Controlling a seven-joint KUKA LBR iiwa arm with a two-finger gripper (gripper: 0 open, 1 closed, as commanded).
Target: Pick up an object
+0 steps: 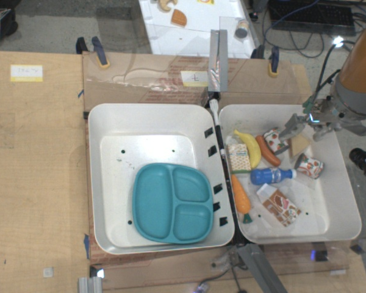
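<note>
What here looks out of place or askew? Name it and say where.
Nothing looks spilled or broken. The right bin holds a loose jumble: banana, carrot and blue bottle lie at odd angles, some touching. The teal tray sits alone in the left bin, slightly skewed to its walls.

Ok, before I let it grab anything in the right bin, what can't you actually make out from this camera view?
- Gripper: small and blurred over the right bin; whether it holds anything cannot be told.
- Item by the gripper: partly covered by it, so unidentifiable.
- Flat packet: print too small to read.
- Arm: cut off by the right edge.
</note>
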